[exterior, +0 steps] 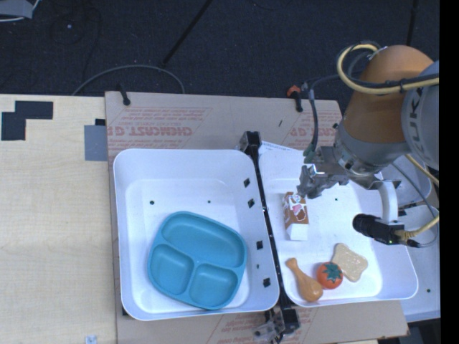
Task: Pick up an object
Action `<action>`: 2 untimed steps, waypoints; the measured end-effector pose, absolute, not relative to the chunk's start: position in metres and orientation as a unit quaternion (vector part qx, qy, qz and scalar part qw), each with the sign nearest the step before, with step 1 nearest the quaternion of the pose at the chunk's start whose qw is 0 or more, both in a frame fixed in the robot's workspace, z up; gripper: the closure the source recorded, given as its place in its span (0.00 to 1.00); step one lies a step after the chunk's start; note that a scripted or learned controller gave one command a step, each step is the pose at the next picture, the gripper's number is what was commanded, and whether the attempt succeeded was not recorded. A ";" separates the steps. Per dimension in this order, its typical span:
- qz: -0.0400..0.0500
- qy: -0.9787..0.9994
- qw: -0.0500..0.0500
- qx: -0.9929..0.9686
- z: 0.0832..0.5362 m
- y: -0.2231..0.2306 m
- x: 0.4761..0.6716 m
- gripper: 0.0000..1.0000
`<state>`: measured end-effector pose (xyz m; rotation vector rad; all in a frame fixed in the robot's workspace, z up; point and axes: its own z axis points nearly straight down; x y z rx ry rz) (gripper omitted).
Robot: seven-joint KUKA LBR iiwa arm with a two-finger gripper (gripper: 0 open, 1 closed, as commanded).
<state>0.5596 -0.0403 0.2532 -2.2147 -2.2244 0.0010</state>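
Gripper (310,185) hangs right of centre in the frame, over the right bin (401,282), just above a small carton (295,216); whether it is clenched or released cannot be told. Pale wooden bench (50,221) fills the left, dark carpet (179,27) with cables the top. Cardboard (215,124) under the bins bears mirrored red print, not readable. Lower in the right bin lie a toy drumstick (305,281), a tomato (330,275) and a toast slice (350,261). Left bin (136,170) holds a blue divided plate (196,259).
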 end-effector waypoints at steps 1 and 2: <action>0.001 -0.708 0.002 -0.706 0.237 0.009 0.572 1.00; 0.000 -0.709 0.001 -0.705 0.244 0.063 0.586 1.00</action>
